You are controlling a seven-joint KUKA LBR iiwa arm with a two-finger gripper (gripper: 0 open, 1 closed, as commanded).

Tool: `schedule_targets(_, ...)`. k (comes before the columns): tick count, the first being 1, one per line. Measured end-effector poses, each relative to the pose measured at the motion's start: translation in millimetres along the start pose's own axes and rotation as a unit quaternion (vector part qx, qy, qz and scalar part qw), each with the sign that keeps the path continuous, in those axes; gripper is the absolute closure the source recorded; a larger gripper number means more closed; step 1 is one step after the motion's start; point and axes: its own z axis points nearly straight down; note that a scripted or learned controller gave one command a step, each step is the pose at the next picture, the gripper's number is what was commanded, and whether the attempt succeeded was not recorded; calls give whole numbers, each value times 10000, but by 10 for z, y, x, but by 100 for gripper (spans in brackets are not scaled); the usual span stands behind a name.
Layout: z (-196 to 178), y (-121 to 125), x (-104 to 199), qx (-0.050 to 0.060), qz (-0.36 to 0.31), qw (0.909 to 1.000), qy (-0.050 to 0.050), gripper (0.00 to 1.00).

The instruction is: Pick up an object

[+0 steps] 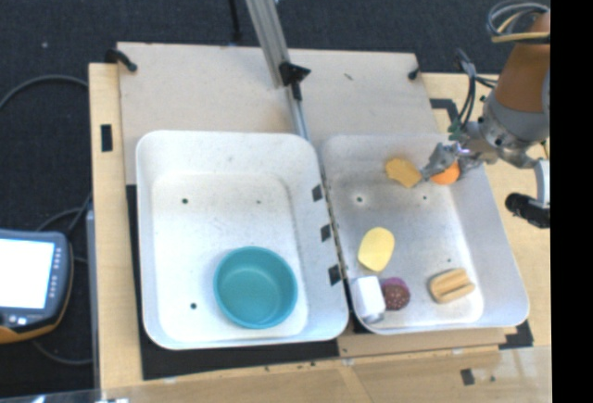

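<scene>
Orange object [447,175]: small, rounded, lying in the far right corner of the right bin [491,244], close against the bin's right wall. Your gripper [441,165] sits right at it, tips touching or nearly so on the object's left and far side. Whether the piece is between the fingers or just beside them, you cannot tell from this slant, nor how wide the jaws stand.

Just left of the gripper lies a tan wedge-shaped piece [403,172], long axis running left to right, near enough to get nudged.

Well apart toward the near side: a pale yellow oval [376,248], a white block [370,296] touching a dark red ball [397,294], and a tan ridged block [451,285].

Bin floor is smooth white and speckled; expect small things to slide. The wall on the right leaves you little room on that side. The left bin [176,188] holds a teal bowl [256,287].
</scene>
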Motion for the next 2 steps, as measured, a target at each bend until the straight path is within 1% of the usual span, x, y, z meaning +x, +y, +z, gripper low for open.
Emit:
schedule_targets(1, -652, 33, 17, -15, -5, 10000, -7, 100)
schedule_targets(2, -455, 32, 5, 34, -4, 10000, -5, 100)
